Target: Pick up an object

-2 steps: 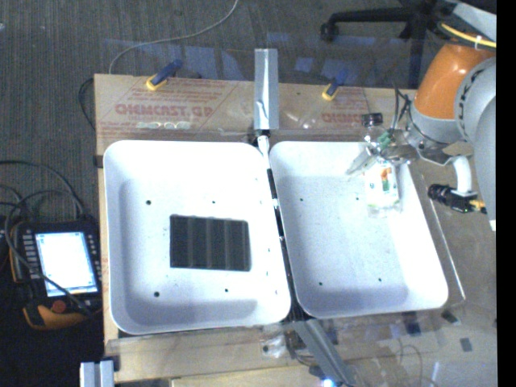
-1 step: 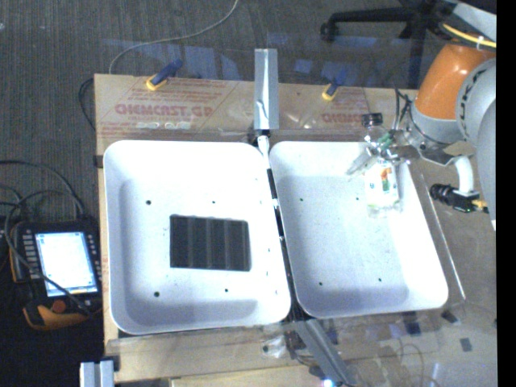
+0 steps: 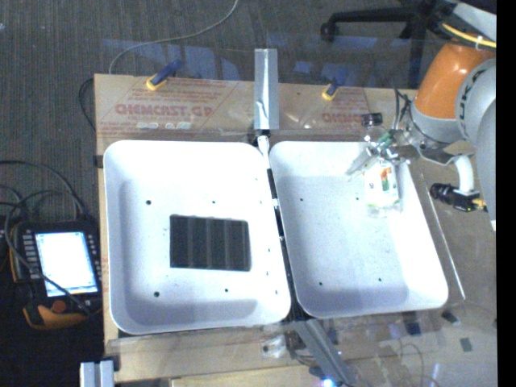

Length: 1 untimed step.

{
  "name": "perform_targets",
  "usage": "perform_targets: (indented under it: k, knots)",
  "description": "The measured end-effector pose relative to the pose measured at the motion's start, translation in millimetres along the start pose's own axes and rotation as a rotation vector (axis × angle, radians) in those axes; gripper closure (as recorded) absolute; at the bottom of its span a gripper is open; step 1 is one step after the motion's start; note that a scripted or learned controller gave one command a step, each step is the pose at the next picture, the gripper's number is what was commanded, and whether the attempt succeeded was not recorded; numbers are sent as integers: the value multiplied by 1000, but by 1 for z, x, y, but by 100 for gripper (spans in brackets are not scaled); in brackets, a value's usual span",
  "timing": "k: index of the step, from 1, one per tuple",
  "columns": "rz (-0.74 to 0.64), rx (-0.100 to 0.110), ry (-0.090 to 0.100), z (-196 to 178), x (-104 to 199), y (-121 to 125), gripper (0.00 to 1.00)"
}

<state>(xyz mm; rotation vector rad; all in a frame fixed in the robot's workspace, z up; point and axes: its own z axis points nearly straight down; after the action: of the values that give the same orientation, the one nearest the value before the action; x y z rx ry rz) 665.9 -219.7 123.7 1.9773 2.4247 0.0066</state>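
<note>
Room: dark carpet, cables and a chair base [image 3: 379, 27] beyond the bench [image 3: 173, 107]; lit handheld screen [image 3: 60, 263] on the floor at far left.
Bench: bears two white bins side by side, touching along the middle; brown board under a clear sheet at the far side, held by yellow clamps [image 3: 161, 75].
Left bin [image 3: 129, 164]: holds a dark flat slab [image 3: 210, 243], ribbed in strips, lying flat near the middle of the floor.
Slab axis: long side runs left to right; ribs run near to far; square with the bin walls.
Right bin [image 3: 322, 184]: pale floor, with the pincer over its far right corner.
Arm [image 3: 451, 91]: reaches in from the right, orange band above the wrist, bent down towards that corner.
Pincer [image 3: 380, 176]: low, close to the bin floor; likely set there for a grab, though well apart from the slab; whether apart or together, cannot tell.
Between the tips: small blurred shape, too unclear to name.
Judgement: nothing plainly held; slab untouched.
</note>
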Motion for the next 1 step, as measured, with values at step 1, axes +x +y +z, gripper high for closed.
perform_targets:
  k: [1]
  knots:
    - [-22,6,5,1,-2,2,0]
